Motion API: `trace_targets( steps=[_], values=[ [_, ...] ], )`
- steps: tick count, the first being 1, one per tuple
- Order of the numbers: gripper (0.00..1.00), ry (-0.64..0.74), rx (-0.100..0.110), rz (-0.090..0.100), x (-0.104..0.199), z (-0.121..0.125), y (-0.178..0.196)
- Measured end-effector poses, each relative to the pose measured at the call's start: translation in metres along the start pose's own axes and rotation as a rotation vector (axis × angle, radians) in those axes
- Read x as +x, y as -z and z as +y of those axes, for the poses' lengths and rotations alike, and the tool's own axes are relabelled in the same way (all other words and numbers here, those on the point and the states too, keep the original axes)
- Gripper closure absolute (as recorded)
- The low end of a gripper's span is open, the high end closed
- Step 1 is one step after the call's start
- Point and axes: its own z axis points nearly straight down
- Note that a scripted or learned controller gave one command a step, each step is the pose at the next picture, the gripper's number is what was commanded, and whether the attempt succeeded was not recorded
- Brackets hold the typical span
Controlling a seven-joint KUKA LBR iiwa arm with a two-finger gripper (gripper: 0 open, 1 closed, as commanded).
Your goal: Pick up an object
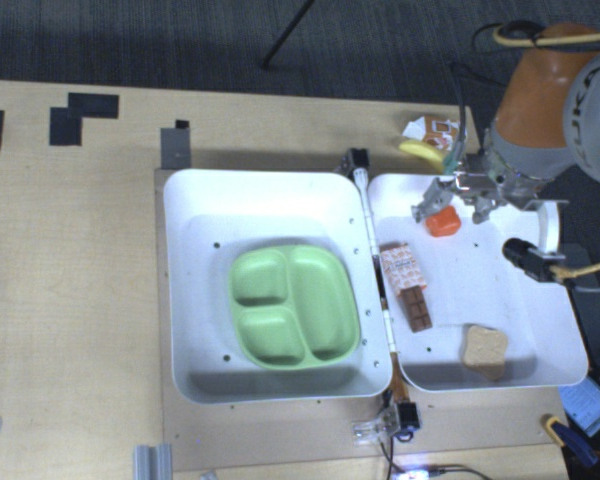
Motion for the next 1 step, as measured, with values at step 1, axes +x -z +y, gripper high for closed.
trace_targets(
  steps=[1],
  values=[
    [0.00, -0.003, 0.002, -0.002, -0.0764, -0.0165, -0.0912]
  ],
)
